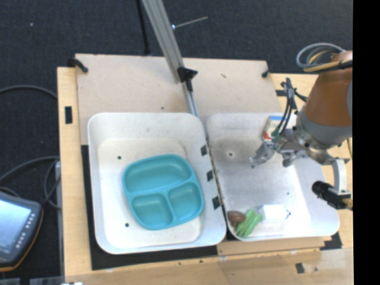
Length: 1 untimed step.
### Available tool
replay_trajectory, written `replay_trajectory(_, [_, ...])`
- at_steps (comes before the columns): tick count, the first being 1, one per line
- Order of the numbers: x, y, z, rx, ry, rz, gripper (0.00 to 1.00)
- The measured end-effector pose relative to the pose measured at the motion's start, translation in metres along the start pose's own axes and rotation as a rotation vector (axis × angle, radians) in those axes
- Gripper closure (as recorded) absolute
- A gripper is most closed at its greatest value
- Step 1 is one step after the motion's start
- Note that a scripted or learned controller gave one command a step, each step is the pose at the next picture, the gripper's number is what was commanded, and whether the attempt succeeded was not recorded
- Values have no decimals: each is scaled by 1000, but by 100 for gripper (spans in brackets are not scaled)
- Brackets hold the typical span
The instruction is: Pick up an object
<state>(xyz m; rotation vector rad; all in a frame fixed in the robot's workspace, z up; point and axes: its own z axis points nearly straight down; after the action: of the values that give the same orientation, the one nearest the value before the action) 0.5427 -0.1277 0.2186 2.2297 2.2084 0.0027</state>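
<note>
The candidate objects lay clustered at the near edge of the right bin (309,177): a green elongated item (252,222), a small brown rounded item (236,217) touching its left end, and a white block (274,212) just beside the green item on its right. All three rested against the bin's front wall, apparently because the floor curves up there and loose pieces settle into the corner. That placement would make any of them awkward to take, since a finger has little room between the object and the wall.

The gripper (262,155) hung over the upper middle of the same bin, well apart from the cluster. Its fingers pointed left and downward; nothing was seen between them. At this resolution the width of the gap could not be determined. A blue and white item (275,124) was partly visible behind the wrist, near the bin's far wall; its identity was unclear.

The left bin (107,135) held a teal divided plate (162,190), lying flat with its three compartments facing up, near the centre of the floor.

Assessment: no grasp was in hand. The arm would need to travel toward the near edge and descend before any pick could be attempted.
</note>
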Motion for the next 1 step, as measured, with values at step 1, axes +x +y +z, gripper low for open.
replay_trajectory(1, [61,-29,18,5,3,-16,0])
